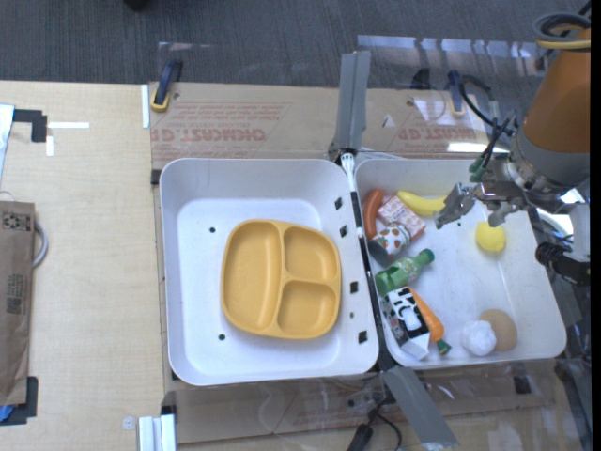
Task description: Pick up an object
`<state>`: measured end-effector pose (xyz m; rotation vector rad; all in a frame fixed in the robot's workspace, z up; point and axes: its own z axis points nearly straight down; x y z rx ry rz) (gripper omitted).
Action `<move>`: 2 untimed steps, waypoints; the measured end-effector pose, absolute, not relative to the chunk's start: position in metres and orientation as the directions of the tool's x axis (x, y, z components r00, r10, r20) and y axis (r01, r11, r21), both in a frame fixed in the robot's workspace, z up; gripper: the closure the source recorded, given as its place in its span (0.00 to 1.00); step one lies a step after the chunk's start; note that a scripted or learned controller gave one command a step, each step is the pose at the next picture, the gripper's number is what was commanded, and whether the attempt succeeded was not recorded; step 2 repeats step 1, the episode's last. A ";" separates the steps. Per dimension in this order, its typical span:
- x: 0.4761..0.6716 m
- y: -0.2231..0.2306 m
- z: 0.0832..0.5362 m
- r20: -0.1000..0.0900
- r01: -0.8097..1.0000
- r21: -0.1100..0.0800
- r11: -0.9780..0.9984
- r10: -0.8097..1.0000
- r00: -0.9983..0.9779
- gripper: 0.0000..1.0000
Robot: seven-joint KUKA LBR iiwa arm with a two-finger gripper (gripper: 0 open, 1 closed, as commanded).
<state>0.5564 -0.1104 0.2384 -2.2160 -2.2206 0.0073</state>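
Observation:
My gripper [474, 211] hangs over the far part of the right bin [535, 285], its two fingers spread apart and open with nothing between them. A yellow lemon [490, 238] lies just below and slightly right of the fingertips. A banana [420, 202] lies to the gripper's left. Along the bin's left side are a red-and-white packet [395, 216], a small ball [390, 242], a green bottle [405, 271], a black-and-white carton [405, 316] and a carrot [430, 318]. A white ball [477, 338] and a tan round object [500, 326] sit at the near right corner.
The left bin [188, 252] holds a yellow divided plate [280, 278]. A metal divider [352, 111] rises between the bins at the back. A brown paper bag [17, 299] lies at the far left of the bench.

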 end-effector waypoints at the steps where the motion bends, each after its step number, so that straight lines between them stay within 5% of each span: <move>1: 0.562 -0.175 0.216 -0.001 1.000 -0.005 -0.007 1.000 0.007 0.00; 2: 0.562 -0.175 0.216 -0.001 1.000 -0.005 -0.007 1.000 0.007 0.00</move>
